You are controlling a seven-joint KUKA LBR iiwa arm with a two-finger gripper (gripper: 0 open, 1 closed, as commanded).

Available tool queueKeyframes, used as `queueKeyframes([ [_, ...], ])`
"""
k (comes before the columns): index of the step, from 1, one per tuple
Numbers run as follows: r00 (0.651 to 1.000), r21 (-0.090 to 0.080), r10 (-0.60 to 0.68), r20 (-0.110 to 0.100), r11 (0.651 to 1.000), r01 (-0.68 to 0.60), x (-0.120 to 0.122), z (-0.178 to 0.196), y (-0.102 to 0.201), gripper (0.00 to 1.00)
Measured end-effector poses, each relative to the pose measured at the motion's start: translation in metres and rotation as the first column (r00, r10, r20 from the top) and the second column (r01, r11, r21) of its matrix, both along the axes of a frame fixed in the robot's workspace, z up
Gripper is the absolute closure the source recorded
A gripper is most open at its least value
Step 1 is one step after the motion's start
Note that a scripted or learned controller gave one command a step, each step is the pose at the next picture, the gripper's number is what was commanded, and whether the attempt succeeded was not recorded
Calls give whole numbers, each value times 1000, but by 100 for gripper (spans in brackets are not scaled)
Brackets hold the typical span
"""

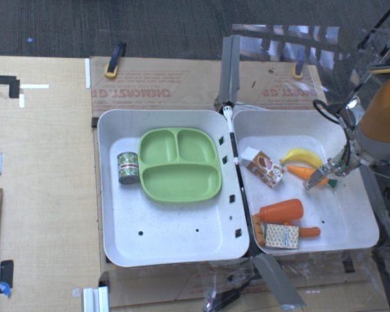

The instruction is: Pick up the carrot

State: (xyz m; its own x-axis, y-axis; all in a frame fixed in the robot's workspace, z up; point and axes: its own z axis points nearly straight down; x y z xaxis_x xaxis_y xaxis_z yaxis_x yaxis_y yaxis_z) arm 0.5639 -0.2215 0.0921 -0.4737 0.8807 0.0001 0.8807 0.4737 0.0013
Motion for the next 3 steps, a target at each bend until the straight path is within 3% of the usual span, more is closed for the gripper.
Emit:
queueKeyframes([
  [1, 1000, -1, -4, 3, 1000, 4, 1, 9, -1, 100],
  [2, 996, -1, -89, 0, 996, 89, 1, 13, -1, 100],
  [3, 996, 1, -88, -2, 996, 88, 1, 12, 0, 0],
])
